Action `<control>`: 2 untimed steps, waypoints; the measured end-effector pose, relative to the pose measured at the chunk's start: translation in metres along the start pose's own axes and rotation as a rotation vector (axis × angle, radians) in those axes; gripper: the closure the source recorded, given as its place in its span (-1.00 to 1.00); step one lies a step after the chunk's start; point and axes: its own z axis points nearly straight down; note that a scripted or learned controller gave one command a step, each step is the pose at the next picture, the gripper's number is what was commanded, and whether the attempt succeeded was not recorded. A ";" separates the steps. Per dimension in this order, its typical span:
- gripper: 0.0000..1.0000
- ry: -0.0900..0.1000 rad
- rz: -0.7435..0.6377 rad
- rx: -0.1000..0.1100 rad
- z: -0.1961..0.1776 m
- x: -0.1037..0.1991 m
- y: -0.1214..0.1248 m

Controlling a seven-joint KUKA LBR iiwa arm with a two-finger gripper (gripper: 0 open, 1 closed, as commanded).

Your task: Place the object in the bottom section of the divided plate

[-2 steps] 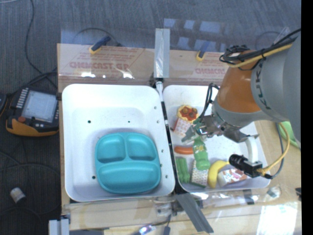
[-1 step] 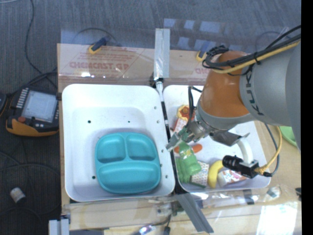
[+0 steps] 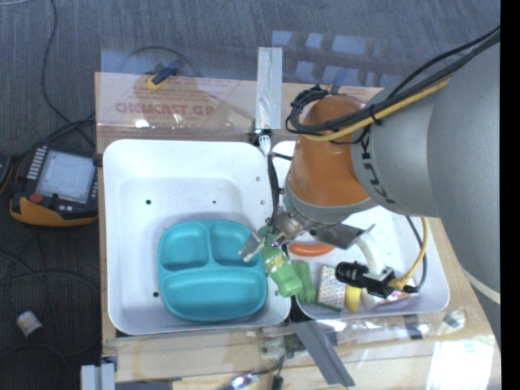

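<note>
Nearest us, we see the teal divided plate [image 3: 213,270] in the left bin [image 3: 130,210], its bottom section bare. Just beside its right rim, the gripper [image 3: 272,250] hangs over a green object [image 3: 286,279] at the bins' divide; we cannot tell its finger state. Faint, unreadable red lettering marks the board [image 3: 162,108] beyond.

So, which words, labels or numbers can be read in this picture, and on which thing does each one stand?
"KU": dark letters on the grey arm, near its orange band; the rest is cut off from sight.
Red print on the clear sheet behind the left bin: too blurred to read.
Screen of the handheld pendant on the floor: too small to read.
</note>
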 end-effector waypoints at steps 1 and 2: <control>1.00 -0.001 -0.085 0.000 0.000 0.016 -0.010; 1.00 -0.002 -0.161 0.000 0.000 0.026 -0.004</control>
